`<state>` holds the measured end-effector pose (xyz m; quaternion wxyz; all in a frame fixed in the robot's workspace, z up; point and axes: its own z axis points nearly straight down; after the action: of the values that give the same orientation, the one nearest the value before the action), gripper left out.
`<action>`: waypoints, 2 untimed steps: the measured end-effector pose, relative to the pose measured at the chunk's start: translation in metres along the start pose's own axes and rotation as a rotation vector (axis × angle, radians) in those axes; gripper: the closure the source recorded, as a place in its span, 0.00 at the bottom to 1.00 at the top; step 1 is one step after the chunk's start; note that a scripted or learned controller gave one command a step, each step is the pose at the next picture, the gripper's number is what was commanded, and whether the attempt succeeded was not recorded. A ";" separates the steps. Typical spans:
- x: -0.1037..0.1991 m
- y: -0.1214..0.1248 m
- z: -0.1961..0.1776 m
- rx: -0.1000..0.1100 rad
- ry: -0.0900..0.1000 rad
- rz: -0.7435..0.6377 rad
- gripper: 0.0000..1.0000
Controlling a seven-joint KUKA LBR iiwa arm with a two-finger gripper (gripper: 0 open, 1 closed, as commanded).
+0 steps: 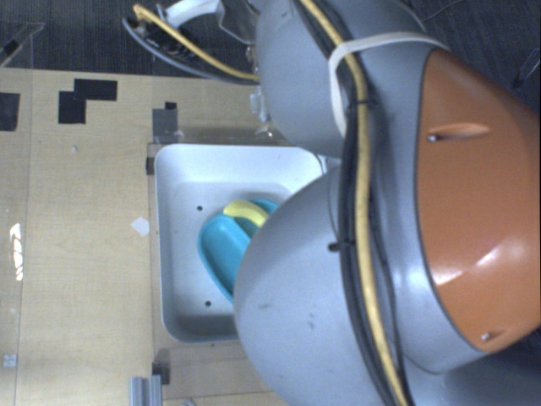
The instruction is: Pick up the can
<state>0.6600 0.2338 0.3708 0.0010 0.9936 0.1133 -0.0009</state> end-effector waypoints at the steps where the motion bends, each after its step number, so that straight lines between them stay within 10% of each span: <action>1: -0.017 0.036 -0.061 -0.001 -0.001 -0.160 1.00; 2: -0.054 -0.012 0.025 -0.001 -0.002 -0.113 1.00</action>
<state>0.6041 0.2336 0.3463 0.0017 0.9856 0.1690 -0.0017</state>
